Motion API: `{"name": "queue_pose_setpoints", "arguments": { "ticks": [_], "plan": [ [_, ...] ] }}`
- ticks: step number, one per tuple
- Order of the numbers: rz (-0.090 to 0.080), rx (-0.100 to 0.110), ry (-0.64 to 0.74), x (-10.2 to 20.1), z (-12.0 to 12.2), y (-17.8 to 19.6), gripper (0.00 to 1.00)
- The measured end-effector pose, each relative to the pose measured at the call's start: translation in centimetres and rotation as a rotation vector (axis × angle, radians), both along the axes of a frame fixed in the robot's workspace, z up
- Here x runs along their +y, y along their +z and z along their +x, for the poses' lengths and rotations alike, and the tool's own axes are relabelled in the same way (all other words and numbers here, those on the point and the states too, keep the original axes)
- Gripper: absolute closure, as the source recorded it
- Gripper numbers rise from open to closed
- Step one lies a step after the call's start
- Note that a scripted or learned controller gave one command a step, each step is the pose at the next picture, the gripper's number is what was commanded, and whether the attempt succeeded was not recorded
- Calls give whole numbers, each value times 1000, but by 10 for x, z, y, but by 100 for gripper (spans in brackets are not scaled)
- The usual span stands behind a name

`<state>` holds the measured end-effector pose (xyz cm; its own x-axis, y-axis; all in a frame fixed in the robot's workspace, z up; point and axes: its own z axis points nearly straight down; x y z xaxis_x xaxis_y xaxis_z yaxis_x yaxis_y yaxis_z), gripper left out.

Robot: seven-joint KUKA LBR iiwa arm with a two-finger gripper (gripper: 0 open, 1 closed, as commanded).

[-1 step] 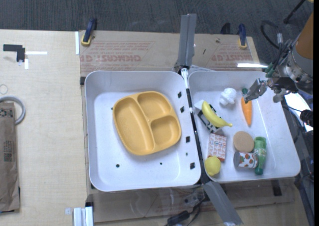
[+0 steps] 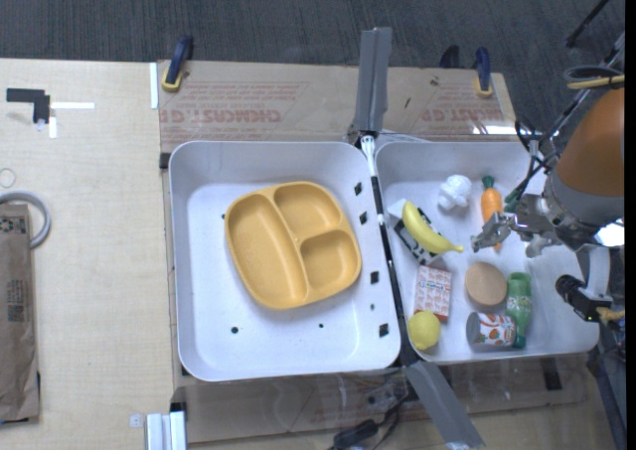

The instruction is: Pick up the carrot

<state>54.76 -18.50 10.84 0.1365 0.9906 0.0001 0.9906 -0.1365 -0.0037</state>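
We judge the carrot (image 2: 491, 202), at right of frame, light, stiff and smooth (likely plastic); pinch mid-body. Claw (image 2: 494, 233) state: we cannot tell.

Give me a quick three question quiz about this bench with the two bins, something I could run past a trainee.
1. True or false: the carrot lies in the bin holding the yellow divided plate.
2. Multiple choice: which item lies nearest the carrot? A) lemon B) white garlic-like toy C) green bottle
3. Fill in: the end effector hovers just below the carrot in the ___ bin as the camera sees it.

Key: 1 false; 2 B; 3 right.
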Motion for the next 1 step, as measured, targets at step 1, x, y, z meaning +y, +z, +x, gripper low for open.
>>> {"name": "queue_pose_setpoints", "arguments": {
  "ticks": [1],
  "plan": [
    [10,-3,-32,-21,51,-17,0]
  ]
}}
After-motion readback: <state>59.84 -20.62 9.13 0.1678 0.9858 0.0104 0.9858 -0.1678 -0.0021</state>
